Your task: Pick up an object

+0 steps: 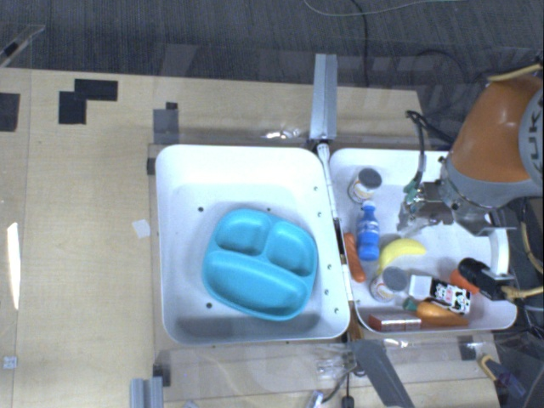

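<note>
Camera view: two-finger gripper [414,215] over right shallow white bin [503,317]; opening state cannot be told. Curved yellow banana [401,251] just beneath gripper, blue plastic bottle [368,235] beside. Risk: slipping off banana's curve, nudging bottle, closing empty.

Left bin [170,253]: divided plate [259,263] lying in it. Right bin [507,314]: small bottle [368,234] near dividing wall, banana [401,251] just right of it, carrot [354,257] left of bottle.
</note>
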